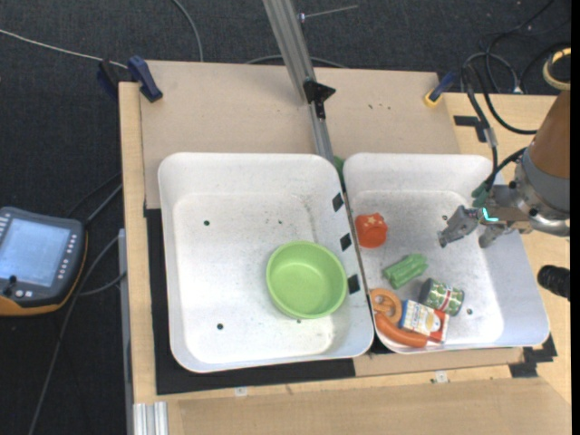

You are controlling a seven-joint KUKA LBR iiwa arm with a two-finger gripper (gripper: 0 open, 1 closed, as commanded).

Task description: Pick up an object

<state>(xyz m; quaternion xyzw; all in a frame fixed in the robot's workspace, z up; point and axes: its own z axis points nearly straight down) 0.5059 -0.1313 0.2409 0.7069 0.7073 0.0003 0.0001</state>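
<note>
A: Quick pass. Where's the gripper (473, 227)?

B: Over the right bin (507, 270), near its right wall. The grey arm (553, 166) comes in from the right. Two fingers point left, spread apart, nothing between them. Open, holding nothing.

A: What's there to pick?

B: All in the right bin. Orange-red cup (371, 230) by the left wall, well apart from the gripper. Green block (404, 269) lower, about mid-bin, lying at a tilt. Small can (441, 295) with a green and white label just right of it and lower. Then a white and red packet (422, 319) just beside the can, lying on an orange curved piece (390, 323) at the front left corner.

A: Any text readable?

B: None. Print on the can and the packet is too small and blurred. No brand I can make out.

A: Left bin?

B: The left bin (208, 243) has a lime green bowl (306, 280), upright, toward the front right, close to the divide between the bins.

A: Around the bench?

B: A handheld control pad (36, 259) with a lit screen sits on the floor at left, screen unreadable. Metal pole (292, 43) slants in from the top down to the bins' shared edge. Blue clamp (143, 77) at the board's back left corner, black cables (494, 57) at top right.
</note>
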